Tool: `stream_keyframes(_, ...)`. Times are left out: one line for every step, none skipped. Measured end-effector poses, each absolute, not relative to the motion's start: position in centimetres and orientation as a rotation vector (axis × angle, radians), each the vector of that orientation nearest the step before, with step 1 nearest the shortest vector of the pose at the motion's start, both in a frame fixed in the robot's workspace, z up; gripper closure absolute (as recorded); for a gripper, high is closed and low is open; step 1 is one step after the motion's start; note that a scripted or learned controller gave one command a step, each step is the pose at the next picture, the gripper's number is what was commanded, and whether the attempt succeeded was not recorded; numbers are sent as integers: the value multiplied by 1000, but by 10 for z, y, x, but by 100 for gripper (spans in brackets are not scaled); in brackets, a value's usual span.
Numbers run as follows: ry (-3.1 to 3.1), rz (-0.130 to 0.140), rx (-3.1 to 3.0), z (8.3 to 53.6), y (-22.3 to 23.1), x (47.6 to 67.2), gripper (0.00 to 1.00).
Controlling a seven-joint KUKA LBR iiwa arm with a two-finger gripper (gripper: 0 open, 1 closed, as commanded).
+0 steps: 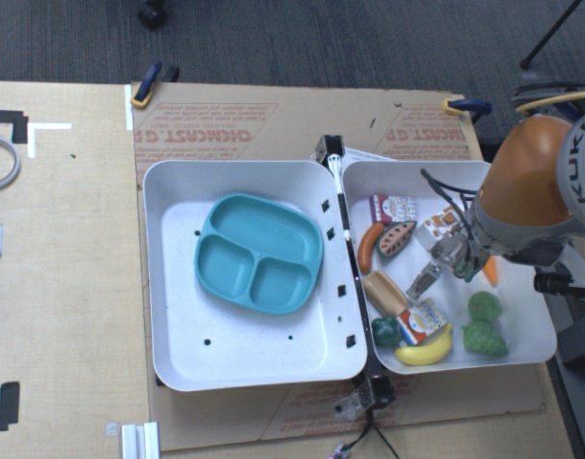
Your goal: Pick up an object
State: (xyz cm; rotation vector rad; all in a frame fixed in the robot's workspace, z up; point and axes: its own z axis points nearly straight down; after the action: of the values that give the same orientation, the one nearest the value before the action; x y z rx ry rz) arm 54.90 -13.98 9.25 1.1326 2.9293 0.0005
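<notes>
Camera view: the gripper (434, 275) was positioned low inside the right bin (522, 352), reached in from the right below the orange band (524, 182). Whether the fingers were open or closed could not be determined, and nothing was seen between them. The tip was located just above a small carton (423, 320) and just beside a bread roll (384, 293). A hot dog (369, 244), a brown seeded slice (397, 238) and a printed card (394, 207) were arranged to its upper left. A banana (425, 351) was laid along the front wall, with green vegetables (484, 325) near the right. A teal divided plate (260, 253) was seated in the left bin (168, 285).
</notes>
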Motion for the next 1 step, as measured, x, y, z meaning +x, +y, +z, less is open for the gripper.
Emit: stream_keyframes(3024, 1, 838, 93, -119, 603, 0)
